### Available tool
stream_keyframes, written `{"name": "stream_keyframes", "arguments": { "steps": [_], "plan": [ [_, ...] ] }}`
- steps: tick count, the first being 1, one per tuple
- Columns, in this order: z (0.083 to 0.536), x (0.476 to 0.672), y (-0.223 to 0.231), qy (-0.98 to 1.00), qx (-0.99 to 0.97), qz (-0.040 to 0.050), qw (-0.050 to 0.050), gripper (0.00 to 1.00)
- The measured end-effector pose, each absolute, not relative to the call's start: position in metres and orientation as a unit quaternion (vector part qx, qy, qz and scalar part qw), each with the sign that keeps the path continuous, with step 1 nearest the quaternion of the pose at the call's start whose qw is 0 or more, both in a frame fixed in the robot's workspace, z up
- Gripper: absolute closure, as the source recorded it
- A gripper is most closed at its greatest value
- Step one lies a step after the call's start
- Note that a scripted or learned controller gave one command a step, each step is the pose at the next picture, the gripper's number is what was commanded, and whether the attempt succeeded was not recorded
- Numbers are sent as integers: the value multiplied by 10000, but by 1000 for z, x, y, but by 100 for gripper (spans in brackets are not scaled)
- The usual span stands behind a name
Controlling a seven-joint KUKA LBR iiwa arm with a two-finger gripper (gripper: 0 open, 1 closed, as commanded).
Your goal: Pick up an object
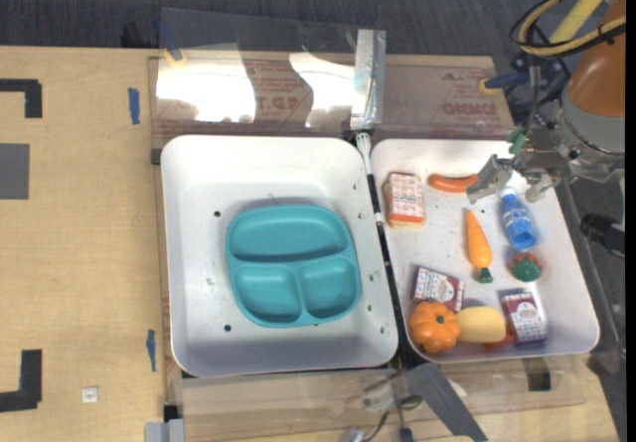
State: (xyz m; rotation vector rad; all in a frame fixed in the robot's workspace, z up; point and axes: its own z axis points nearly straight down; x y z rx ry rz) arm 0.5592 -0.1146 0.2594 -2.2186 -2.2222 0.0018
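The hand point(509, 175) is seen spread wide just above the blue bottle point(517, 221), judged light, stiff, slippery; best gripped across its middle.

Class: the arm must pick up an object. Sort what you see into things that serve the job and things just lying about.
Job:
two-finger gripper
blue plastic bottle
orange toy carrot
orange toy pumpkin
red-and-white carton

Lying about:
teal divided tray
clear plastic sheet
blue tape strip

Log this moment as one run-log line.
claw: above right bin's far end | nearest: blue bottle | grasp: none seen
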Motion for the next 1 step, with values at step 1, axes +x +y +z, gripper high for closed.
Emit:
{"name": "stream_keyframes", "arguments": {
  "steps": [1],
  "plan": [
    [372,522,-110,-6248,-7808,-13,-22,0]
  ]
}}
